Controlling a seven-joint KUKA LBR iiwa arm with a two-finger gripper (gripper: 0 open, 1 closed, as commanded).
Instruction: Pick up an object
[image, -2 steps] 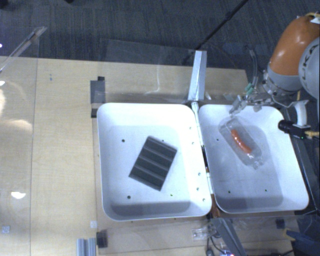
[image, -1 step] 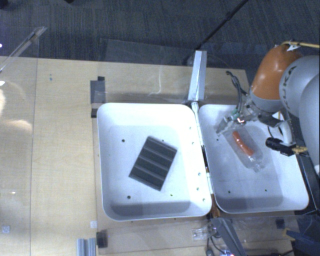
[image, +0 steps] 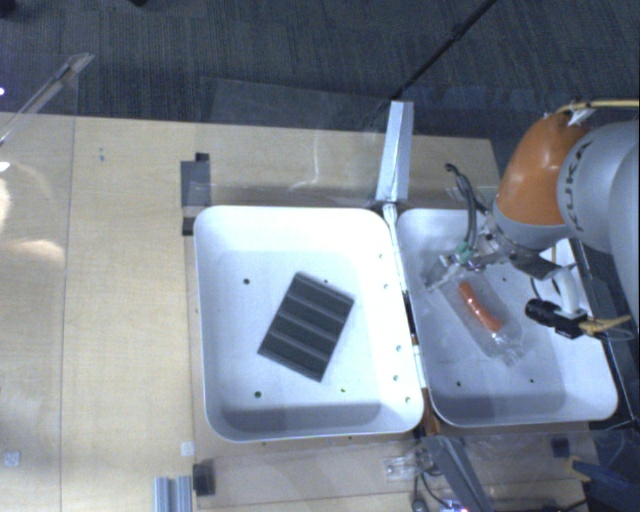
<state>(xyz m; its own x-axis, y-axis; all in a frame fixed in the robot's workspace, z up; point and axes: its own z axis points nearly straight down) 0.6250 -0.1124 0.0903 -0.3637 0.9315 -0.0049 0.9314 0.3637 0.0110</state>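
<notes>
Beneath the arm (image: 560, 190), a clear orange-cored tube (image: 483, 312) lies slantwise

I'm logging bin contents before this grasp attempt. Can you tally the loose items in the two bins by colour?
Dark grey: 1, the ribbed flat panel in the left bin
Orange, in clear casing: 1, the slim tube in the right bin, just below the tool
Total: 2

2 white bins (image: 215, 300); dark grey ribbed slab (image: 307, 326); clear bag w/ orange item (image: 480, 308).
</notes>
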